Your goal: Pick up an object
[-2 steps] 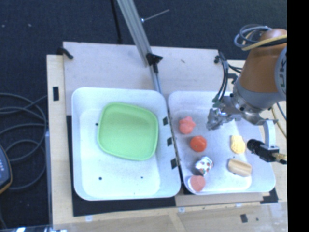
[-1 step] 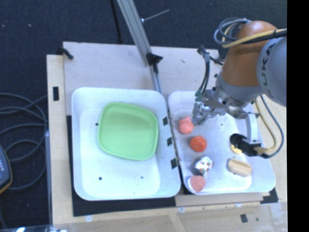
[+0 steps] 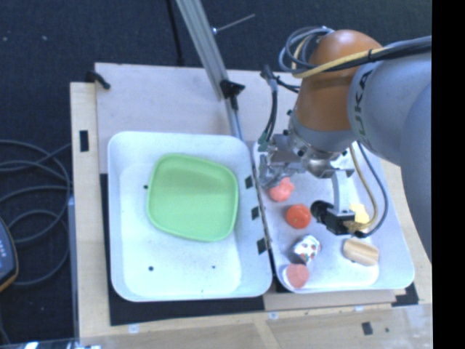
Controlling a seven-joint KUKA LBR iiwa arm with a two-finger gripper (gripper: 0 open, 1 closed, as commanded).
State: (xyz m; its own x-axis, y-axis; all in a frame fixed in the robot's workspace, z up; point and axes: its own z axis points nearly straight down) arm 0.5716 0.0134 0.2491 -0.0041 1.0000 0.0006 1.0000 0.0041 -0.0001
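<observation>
Jaws: you can't tell their state, the gripper (image 3: 278, 171) hides behind the wrist. It sits just above a pink object (image 3: 282, 190) at the right bin's (image 3: 396, 264) left wall.

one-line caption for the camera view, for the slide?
Claw over a pink rounded object in the right white bin; square green plate in the left bin.

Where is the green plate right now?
The green plate lies flat in the left bin, toward its upper middle, across the divider from the pincer.
</observation>
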